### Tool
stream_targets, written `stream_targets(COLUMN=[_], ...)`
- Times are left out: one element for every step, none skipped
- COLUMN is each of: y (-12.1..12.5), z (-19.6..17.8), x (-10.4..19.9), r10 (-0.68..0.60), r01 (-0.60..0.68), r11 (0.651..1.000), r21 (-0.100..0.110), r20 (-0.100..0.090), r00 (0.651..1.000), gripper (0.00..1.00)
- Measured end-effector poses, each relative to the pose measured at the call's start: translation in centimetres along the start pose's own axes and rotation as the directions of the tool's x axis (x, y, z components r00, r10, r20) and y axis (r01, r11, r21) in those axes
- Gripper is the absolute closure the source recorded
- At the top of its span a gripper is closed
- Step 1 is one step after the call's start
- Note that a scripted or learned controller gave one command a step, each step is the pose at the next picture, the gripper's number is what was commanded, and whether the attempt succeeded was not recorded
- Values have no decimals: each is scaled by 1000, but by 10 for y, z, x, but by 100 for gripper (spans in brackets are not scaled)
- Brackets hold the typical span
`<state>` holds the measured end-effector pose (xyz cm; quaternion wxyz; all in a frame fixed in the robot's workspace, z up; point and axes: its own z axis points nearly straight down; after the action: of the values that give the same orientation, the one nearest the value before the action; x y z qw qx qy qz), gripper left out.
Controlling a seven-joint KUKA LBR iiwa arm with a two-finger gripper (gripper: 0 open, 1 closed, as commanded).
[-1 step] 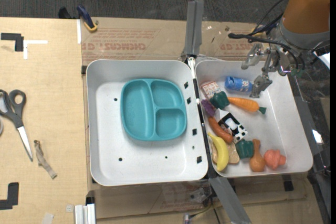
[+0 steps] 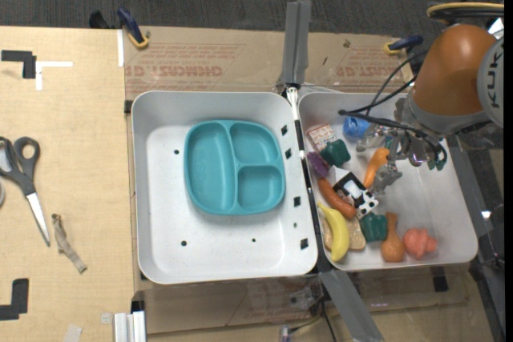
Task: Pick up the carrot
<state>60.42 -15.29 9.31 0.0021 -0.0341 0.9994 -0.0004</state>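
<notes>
Two shallow white bins sit side by side on the bench: the left bin (image 2: pixel 152 196) carries one teal divided plate (image 2: pixel 236 167) with three compartments, and the right bin (image 2: pixel 449 212) holds a jumble of toy food. Among that jumble I count one banana (image 2: pixel 335 231) lying along the bin's left wall, one carrot (image 2: pixel 375 166) standing tilted near the middle, one long red-orange piece (image 2: pixel 337 198) that looks like a chili or sausage, one purple piece (image 2: pixel 317 165) just above it, two dark green chunks (image 2: pixel 335 151) (image 2: pixel 373 227), one blue cup-like item (image 2: pixel 355 126) near the back, one black-and-white die-like block (image 2: pixel 358 195), one orange pear-shaped piece (image 2: pixel 392 243) and one pink-red rounded fruit (image 2: pixel 420 243) close to the front wall. One small white packet (image 2: pixel 320 134) with reddish print lies at the back left, its lettering too small to read. The gripper (image 2: pixel 385 164) hangs over the right bin with the carrot just at its fingers; I cannot tell whether the claw is apart or clamped on it. One pair of scissors (image 2: pixel 22 172) with grey handles rests on the wooden board to the left, well apart from the bins. One cardboard sheet (image 2: pixel 200 64) behind the bins bears red print, upside down and not legible to me, and two blue clamps (image 2: pixel 132 26) (image 2: pixel 405 44) pin its back edge
</notes>
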Motion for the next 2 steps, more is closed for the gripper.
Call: stream_targets(y=[-7, -6], z=[1, -9], x=[36, 34], r10=[88, 84], r01=[-88, -84], r11=[996, 996], r21=[-1, 0], r20=[-2, 2], r00=[996, 996], gripper=[0, 100])
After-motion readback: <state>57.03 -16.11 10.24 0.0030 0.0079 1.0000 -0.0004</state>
